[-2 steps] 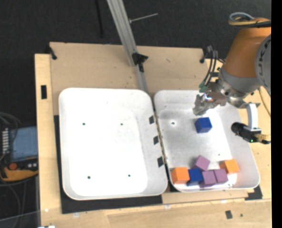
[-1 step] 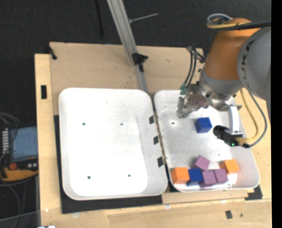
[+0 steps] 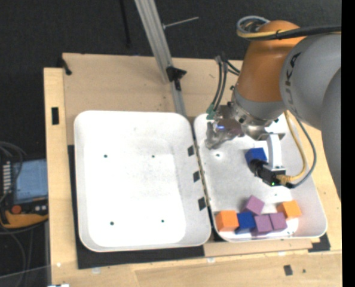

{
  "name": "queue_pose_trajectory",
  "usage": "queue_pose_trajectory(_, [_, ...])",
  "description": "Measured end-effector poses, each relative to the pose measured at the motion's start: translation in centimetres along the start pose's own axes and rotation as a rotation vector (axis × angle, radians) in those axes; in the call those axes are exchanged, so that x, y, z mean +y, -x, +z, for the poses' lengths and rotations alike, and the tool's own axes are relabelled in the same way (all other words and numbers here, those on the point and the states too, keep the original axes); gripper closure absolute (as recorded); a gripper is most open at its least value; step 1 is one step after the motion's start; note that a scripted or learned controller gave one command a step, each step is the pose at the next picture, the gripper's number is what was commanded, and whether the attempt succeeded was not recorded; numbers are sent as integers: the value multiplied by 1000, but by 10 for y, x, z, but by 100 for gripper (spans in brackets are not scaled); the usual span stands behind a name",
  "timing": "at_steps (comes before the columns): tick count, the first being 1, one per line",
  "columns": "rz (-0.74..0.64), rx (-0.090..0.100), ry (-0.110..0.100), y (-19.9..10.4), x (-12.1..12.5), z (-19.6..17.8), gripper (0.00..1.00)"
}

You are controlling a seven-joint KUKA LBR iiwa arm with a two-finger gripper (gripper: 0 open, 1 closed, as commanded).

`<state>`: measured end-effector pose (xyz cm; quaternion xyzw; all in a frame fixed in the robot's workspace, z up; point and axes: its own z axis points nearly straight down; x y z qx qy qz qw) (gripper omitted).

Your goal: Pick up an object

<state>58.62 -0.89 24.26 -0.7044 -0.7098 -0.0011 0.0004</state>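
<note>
My gripper (image 3: pixel 216 137) hangs low over the far left part of the right bin (image 3: pixel 225 166), close to its left wall. Nothing shows between its fingers. Small blocks lie along the bin's near edge: an orange block (image 3: pixel 227 220), a blue block (image 3: pixel 245 220), three purple blocks (image 3: pixel 263 223) clustered together, and a smaller orange block (image 3: pixel 290 208) at the right. Another blue block (image 3: pixel 256 155) lies in the middle of the bin, right of the gripper, beside the arm's black cabling.
The left bin (image 3: pixel 135 178) lies beside the right one, with a dark divider (image 3: pixel 196 175) between them. A slanted metal pole (image 3: pixel 156 34) rises behind the bins. The grey and orange arm (image 3: pixel 273 64) covers the right bin's far right part.
</note>
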Motion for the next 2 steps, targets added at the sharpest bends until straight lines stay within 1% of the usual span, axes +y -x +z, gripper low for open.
queue_pose_trajectory(1, [0, -1, -2, -55, -13, 10, 100])
queue_pose_trajectory(2, [-1, 0, 1, -109, -24, -1, 100])
